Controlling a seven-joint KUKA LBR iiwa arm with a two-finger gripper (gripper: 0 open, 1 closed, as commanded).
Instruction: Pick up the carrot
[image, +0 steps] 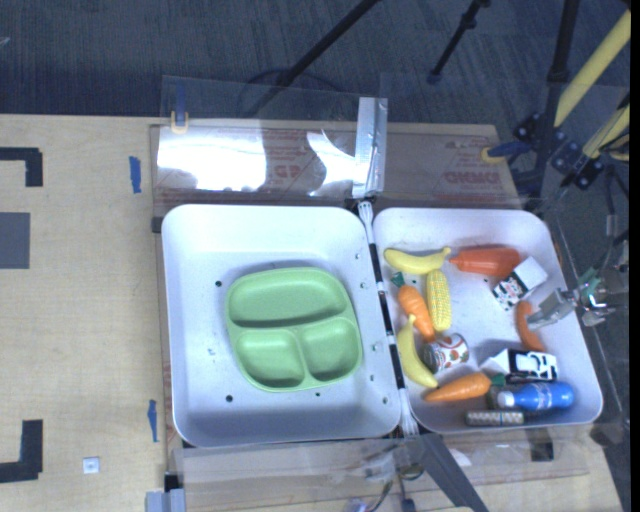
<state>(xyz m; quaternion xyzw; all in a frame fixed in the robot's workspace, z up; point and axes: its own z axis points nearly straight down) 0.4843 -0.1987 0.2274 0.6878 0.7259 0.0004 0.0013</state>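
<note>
- Camera view, tabletop (80, 300): pale wood-grain board with black corner marks and small blue tape tabs.
- Left bin (190, 400): shallow, white, smooth plastic with rounded corners. It carries a green plate (293, 326), a matte rounded rectangle divided into one long compartment and two smaller ones.
- Right bin (575, 385): the same white plastic, touching the left bin along the middle seam and crowded with toy food.
- Carrot (458, 387): smooth orange taper lying near the front wall of the right bin, its narrow end toward the left. It sits just beside the lower banana and the can, well apart from my hand.
- Upper banana (415, 260): yellow, curved, glossy, near the back left of the right bin.
- Red-orange vegetable (487, 261): long, smooth and tapered, just right of the upper banana.
- Corn cob (437, 298): yellow, bumpy, lying lengthwise.
- Small orange vegetable (415, 310): stubby taper just left of the corn cob.
- Lower banana (413, 360): yellow crescent along the left wall.
- Can (451, 350): small cylinder with a red and white label.
- Blue bottle (535, 398): glossy, lying on its side at the front right.
- Orange curved piece (527, 325): partly hidden under my hand.
- My hand (553, 308): grey metal, reaching in over the right side of the right bin. I cannot tell whether it is apart or together.
</note>
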